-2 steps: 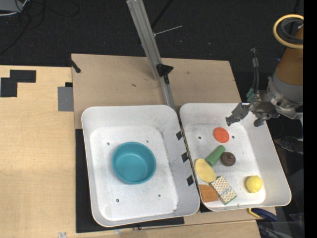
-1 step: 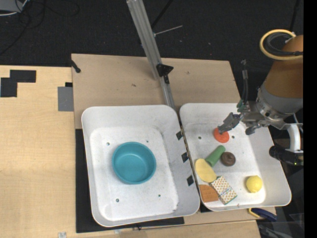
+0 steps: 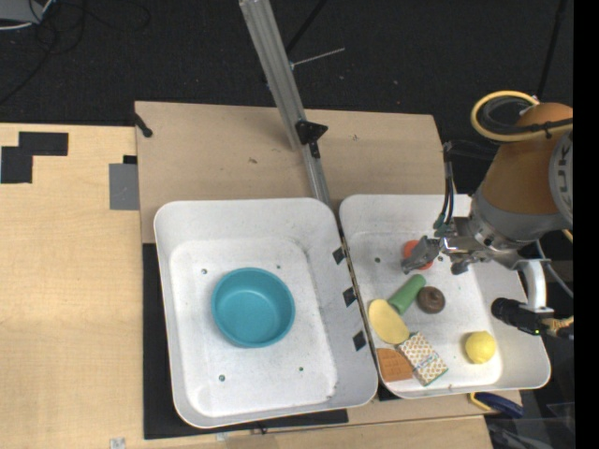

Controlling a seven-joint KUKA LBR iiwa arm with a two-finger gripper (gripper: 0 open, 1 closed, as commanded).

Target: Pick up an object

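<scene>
Green cylinder (image 3: 406, 294) beside brown ball (image 3: 430, 298)

Bowl (image 3: 253, 307) in left bin (image 3: 178, 227)

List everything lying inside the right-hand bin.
The right bin holds a green cylinder, brown round piece, yellow oval piece, yellow ball, patterned block, orange flat piece and something red. The pincer and arm cover part of the floor.
</scene>
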